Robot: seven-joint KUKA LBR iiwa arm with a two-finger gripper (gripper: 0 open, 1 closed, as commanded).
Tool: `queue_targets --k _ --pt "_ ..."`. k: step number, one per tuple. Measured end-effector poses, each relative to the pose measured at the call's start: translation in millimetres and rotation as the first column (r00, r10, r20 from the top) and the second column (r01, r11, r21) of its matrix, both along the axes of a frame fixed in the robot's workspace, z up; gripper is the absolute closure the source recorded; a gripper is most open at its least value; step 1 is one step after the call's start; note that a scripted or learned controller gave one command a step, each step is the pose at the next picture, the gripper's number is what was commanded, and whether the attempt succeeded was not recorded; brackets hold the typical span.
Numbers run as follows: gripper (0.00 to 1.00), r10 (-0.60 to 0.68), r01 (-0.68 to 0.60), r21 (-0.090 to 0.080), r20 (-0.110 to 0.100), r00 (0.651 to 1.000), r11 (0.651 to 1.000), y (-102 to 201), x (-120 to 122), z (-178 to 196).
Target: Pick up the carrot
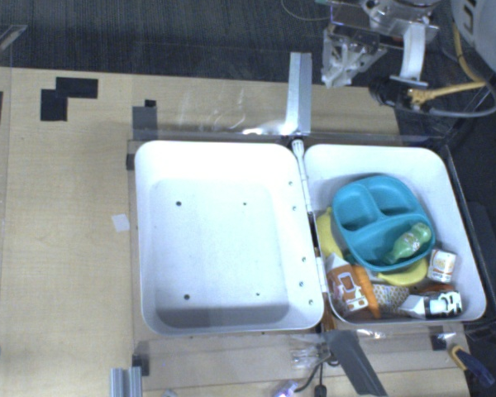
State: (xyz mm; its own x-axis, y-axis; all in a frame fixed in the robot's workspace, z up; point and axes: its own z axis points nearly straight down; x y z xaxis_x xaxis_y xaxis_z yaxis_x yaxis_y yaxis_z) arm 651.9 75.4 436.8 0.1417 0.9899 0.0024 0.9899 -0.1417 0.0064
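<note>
Camera view, carrot and gripper. The carrot (pixel 370 294) is taken to be the orange body low in the right bin (pixel 372 151), at the end of that bin farthest from the jaws. Its outline is partly hidden, so this identification is a judgement. Its long axis appears to run at a slant, from the end nearer the jaws down toward the bin's far rim. A brown printed packet (pixel 345 286) touches it on one side, and a black-and-white tube (pixel 438 304) lies just beside it on the other. Between the carrot and the jaws stand a blue divided plate (pixel 379 213), holding a green bottle (pixel 412 241), and a yellow sheet (pixel 324 231) beneath the plate. The gripper (pixel 341 63) hangs outside the bin, beyond its near rim and well apart from the carrot; whether the jaws are apart or together cannot be told. The coming move probably calls for travel across the whole bin, past the plate, then a descent between packet and tube. The left bin (pixel 215 246) lies to one side of that path.
</note>
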Motion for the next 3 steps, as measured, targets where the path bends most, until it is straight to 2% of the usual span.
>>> queue_targets --k 1,2,3 --pt "1.0 -0.243 0.243 0.0 -0.002 0.97 0.97 -16.1 17.0 -1.0" --pt "1.0 -0.114 0.114 -0.001 -0.004 0.993 0.993 -18.4 17.0 -72.1" --pt "1.0 -0.115 0.115 0.0 -0.002 0.993 0.993 -3.1 17.1 -64.6"
